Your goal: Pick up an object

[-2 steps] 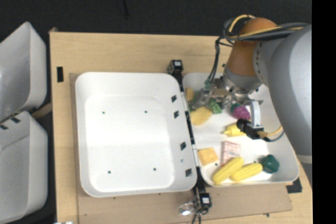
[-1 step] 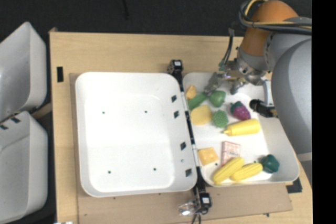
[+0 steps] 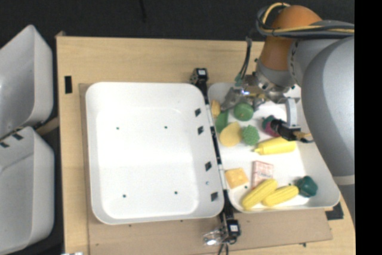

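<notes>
The right bin (image 3: pixel 319 173) holds several toy foods. My gripper (image 3: pixel 243 98) hangs low over that bin's far left corner, under the orange-banded wrist (image 3: pixel 277 57). Directly below it lies a round green piece (image 3: pixel 243 111); whether it touches the gripper is unclear. Close by are a second green piece (image 3: pixel 221 122), a yellow lemon-like lump (image 3: pixel 230 135), a green broccoli-like piece (image 3: pixel 250 135) and a dark magenta object (image 3: pixel 273 125). Nearer the front lie a yellow banana shape (image 3: pixel 276 147), an orange cube (image 3: pixel 236 177), a pink packet (image 3: pixel 262 171), two corn cobs (image 3: pixel 259 193) (image 3: pixel 280 194) and a dark green item (image 3: pixel 307 186).
The left bin (image 3: pixel 95 146) is a wide white tray beside the right one, with a black-clipped divider edge (image 3: pixel 212 146) between them. The grey arm body (image 3: pixel 325 98) looms over the right bin's right side. A small yellow piece (image 3: pixel 215 108) rests by the divider.
</notes>
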Controlling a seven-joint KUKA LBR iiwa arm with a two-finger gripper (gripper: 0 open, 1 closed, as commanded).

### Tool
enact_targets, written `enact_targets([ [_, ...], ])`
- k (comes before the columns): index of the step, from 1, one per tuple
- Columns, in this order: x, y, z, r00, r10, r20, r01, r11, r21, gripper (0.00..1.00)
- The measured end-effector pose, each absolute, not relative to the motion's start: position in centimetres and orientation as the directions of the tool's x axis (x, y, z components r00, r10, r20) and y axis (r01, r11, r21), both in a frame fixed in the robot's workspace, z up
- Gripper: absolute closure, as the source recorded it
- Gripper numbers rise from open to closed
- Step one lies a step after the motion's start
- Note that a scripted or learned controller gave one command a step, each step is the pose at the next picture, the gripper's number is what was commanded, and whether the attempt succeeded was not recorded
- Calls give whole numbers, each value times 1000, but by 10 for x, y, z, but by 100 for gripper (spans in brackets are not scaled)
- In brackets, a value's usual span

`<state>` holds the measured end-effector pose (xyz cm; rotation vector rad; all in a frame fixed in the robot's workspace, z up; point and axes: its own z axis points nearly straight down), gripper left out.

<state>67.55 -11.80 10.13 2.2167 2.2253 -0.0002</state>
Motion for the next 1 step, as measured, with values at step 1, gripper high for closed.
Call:
enact_targets([
  [1, 677, -122, 113, -6, 1000, -5, 1000, 6, 4, 100],
])
